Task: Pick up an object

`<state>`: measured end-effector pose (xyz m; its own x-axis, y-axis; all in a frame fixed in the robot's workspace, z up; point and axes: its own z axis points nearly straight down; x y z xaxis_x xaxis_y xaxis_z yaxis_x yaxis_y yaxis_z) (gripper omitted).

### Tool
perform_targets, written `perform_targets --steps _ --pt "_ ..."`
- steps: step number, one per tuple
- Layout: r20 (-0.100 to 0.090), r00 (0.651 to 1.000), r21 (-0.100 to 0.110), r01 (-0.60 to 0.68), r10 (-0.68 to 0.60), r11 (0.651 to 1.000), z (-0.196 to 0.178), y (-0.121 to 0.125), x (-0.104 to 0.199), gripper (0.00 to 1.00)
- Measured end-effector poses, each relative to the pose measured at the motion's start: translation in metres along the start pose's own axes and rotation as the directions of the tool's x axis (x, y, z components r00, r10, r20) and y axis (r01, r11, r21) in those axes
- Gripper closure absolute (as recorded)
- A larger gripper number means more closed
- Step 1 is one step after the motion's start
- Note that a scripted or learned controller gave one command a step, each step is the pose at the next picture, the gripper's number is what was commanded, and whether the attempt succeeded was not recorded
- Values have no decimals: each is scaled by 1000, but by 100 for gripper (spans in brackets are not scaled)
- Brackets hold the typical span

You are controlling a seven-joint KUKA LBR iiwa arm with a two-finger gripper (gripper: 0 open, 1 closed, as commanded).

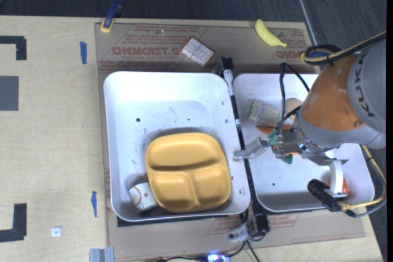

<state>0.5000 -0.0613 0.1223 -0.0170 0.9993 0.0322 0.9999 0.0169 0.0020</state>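
Cardboard [153, 49] printed "CHEMCAST", arm [368, 98] lettered "KU"

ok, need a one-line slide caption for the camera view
KUKA arm's gripper low at the right bin's left wall; yellow divided tray and small cup in the left bin.

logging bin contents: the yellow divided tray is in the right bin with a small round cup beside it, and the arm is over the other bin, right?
Not quite. The camera view shows the yellow divided tray in the left bin, not the right one. The small round cup does sit beside it, at its lower left. The arm is over the other bin, the right bin.
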Motion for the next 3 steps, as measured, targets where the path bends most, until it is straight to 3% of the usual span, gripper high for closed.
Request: perform_targets --steps 3 --pt "2 1000 -1 -1 1 1000 0 0 -1 0"
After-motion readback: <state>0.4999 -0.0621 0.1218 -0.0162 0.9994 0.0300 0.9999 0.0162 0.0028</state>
